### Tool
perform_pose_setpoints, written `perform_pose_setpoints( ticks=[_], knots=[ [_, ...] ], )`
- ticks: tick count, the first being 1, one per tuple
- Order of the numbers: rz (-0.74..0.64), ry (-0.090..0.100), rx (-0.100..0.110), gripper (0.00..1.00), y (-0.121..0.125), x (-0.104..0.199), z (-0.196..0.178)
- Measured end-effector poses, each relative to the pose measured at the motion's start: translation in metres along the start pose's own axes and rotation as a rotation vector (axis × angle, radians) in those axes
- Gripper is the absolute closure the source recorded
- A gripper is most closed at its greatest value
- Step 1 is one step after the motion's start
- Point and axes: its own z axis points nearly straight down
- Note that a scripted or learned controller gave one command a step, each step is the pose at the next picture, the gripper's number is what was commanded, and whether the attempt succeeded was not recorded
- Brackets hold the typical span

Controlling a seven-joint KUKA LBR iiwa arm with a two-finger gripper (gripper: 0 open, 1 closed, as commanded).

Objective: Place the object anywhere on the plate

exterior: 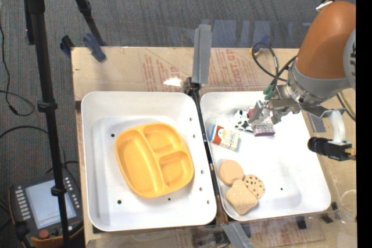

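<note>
A yellow divided plate (pixel 154 158) lies in the left bin (pixel 93 125). My gripper (pixel 261 118) hangs low over the back of the right bin (pixel 302 183). A small white and purple packet (pixel 264 129) sits right at its tip, and I cannot tell whether it is gripped or lying on the bin floor. Just left of the gripper is a small black and white object (pixel 241 119). A small white carton with orange and blue print (pixel 225 137) lies further left, near the divider.
Near the right bin's front left lie a round tan biscuit (pixel 231 171), a chocolate chip cookie (pixel 254 184) and a bread-shaped piece (pixel 240 197). A grey post (pixel 201 58) stands behind the bins. A black tripod pole (pixel 43 78) rises at the left.
</note>
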Motion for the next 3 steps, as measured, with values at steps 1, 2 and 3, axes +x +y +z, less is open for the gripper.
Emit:
perform_pose_setpoints(
  ticks=[1, 2, 3],
  knots=[
    [0.041, 0.001, 0.002, 1.00, 0.012, 0.108, 0.054],
    [-0.109, 0.000, 0.001, 1.00, 0.044, 0.191, 0.077],
    [-0.109, 0.000, 0.000, 0.00, 0.044, 0.191, 0.077]
  ],
)
